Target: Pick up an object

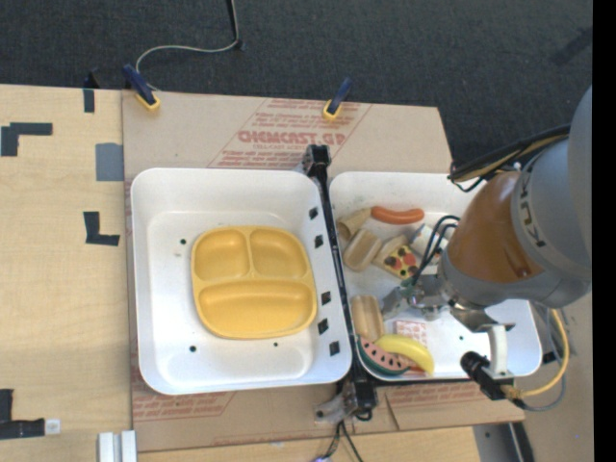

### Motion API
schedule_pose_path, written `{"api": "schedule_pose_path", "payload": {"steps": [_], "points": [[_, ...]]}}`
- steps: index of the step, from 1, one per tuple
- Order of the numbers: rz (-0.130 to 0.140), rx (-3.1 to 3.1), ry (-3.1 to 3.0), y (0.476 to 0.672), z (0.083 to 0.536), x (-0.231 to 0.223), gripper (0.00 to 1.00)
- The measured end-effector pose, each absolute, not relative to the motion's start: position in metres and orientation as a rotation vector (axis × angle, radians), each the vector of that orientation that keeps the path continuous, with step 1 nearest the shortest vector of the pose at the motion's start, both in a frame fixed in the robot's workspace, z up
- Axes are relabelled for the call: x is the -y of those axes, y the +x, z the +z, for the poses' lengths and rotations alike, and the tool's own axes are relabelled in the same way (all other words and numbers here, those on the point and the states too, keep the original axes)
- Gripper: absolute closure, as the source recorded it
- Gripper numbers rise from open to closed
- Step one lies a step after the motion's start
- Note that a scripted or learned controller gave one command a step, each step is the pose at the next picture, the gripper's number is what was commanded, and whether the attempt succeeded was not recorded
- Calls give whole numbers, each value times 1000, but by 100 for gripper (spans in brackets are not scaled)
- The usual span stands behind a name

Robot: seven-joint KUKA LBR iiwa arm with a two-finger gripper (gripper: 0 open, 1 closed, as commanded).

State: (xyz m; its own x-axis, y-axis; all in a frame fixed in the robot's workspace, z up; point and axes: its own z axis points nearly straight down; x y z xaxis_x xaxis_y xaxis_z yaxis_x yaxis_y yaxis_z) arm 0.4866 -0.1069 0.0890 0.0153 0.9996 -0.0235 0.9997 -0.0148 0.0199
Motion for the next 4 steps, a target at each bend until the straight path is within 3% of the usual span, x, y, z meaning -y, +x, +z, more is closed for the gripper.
{"api": "schedule_pose_path", "payload": {"steps": [4], "points": [[-2, -2190, 2215, 487, 89, 108, 0]]}}
